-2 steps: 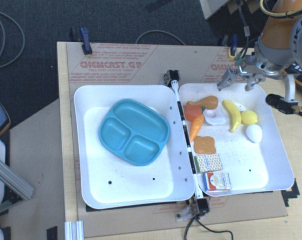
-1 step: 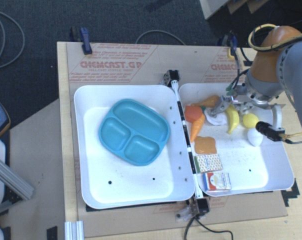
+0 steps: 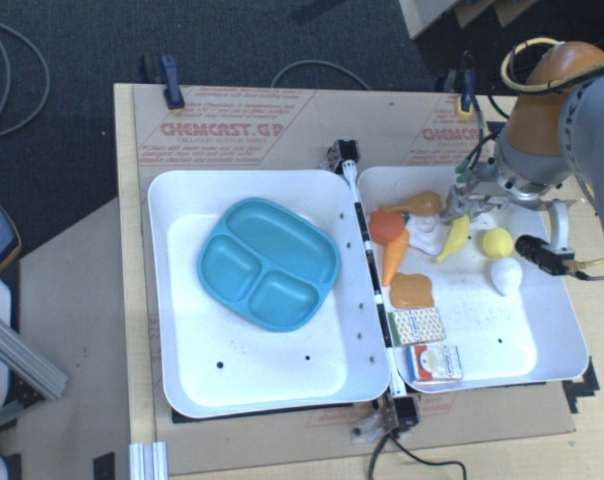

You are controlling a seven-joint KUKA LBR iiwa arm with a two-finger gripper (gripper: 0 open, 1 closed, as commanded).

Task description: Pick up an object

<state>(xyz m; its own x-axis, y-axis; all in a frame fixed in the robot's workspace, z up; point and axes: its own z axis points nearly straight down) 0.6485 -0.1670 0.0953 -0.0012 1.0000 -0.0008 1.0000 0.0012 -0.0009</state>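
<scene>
The banana lies tilted in the upper part of the right bin, and my gripper sits right at its upper end, at about twelve o'clock of it; whether I am spread or closed I cannot tell from here. Crowding is the risk: a small white piece touches the banana at nine o'clock, the carrot and tomato lie just beyond, and the lemon sits near at three o'clock. Closing on the curved tip could squirt the banana sideways, or catch the white piece instead. The egg at four o'clock looks safely apart.
</scene>
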